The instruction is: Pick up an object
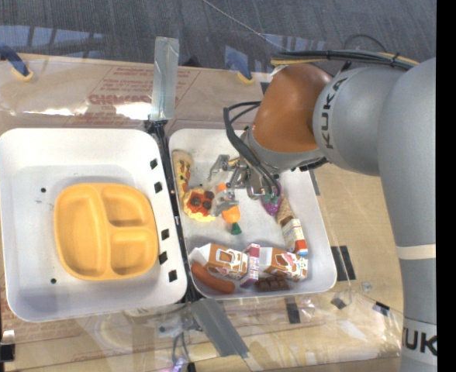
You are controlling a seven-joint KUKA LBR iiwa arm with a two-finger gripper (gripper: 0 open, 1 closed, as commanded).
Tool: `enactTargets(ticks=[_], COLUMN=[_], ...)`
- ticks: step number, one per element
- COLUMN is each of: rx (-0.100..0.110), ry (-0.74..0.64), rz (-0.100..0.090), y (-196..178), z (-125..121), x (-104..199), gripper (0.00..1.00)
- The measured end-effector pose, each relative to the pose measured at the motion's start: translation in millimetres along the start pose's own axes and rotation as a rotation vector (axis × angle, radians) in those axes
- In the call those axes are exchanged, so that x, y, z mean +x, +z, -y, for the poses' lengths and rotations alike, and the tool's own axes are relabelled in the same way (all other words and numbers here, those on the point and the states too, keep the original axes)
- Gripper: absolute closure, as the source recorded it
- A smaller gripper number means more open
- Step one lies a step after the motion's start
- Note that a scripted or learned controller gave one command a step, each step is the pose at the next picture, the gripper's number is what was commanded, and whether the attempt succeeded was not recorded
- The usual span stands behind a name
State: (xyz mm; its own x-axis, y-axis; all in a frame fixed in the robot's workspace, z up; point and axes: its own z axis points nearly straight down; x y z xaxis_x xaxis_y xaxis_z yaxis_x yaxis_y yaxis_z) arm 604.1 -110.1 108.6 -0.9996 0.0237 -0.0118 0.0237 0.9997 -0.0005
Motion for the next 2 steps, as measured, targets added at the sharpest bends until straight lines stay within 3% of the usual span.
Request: enactTargets(ticks=[1,2], rx=[0.000,-0.002], ry=[-0.001,-0.144], rz=[-0.001,-0.012], y=[0.3,15.8], z=[-0.3,-18.0], x=[0.2,10.8], gripper=[0.00,0.00])
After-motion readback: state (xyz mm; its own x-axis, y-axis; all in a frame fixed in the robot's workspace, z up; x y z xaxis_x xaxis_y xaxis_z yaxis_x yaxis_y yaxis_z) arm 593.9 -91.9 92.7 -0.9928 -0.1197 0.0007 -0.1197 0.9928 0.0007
